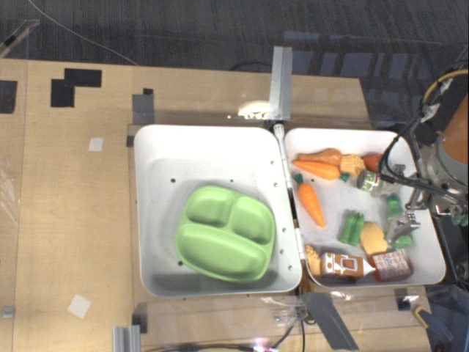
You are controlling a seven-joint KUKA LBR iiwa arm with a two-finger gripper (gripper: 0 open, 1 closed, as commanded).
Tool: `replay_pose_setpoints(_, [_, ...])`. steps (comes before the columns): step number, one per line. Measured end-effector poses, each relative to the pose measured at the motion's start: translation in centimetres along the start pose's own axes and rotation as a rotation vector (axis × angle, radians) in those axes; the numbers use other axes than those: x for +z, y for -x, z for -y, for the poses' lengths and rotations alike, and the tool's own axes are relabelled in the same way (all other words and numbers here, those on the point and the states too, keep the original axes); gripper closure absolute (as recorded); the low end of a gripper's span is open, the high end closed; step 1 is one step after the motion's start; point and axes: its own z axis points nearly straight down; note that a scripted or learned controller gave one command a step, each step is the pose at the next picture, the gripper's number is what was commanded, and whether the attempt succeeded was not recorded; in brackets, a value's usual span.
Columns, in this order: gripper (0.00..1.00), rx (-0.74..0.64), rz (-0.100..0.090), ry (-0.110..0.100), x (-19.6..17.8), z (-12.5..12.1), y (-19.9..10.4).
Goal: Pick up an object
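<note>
Your end effector (pixel 401 229) sits low at the right bin's (pixel 432 277) right side, and I can't tell its grip state from here. It's poised over the clutter, likely lining up a grab. Just left, the yellow piece (pixel 373 237) lies touching the green block (pixel 352 227). Further left, the carrot (pixel 311 203) runs far-to-near, tip toward you. The green tray (pixel 226 233) fills the left bin (pixel 157 160).

The arm (pixel 451 149) reaches in from the right edge of the desk, its grey body with black cables looped around the wrist. The end effector (pixel 401 229) hangs low, pointing downward near the right side, its metal fingers (pixel 405 226) slightly parted with nothing between them.
</note>
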Motion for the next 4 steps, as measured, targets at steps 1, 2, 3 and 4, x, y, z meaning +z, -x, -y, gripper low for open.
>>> replay_pose_setpoints(1, [0.0,-0.146,0.022,-0.008,13.3,2.5,0.1])
replay_pose_setpoints(2, [0.0,-0.367,0.019,-0.005,14.6,-4.0,0.9])
replay_pose_setpoints(3, [1.0,-0.374,0.03,-0.008,13.2,-4.1,1.3])
replay_pose_setpoints(4, [1.0,-0.836,0.001,0.0,9.7,0.1,0.9])
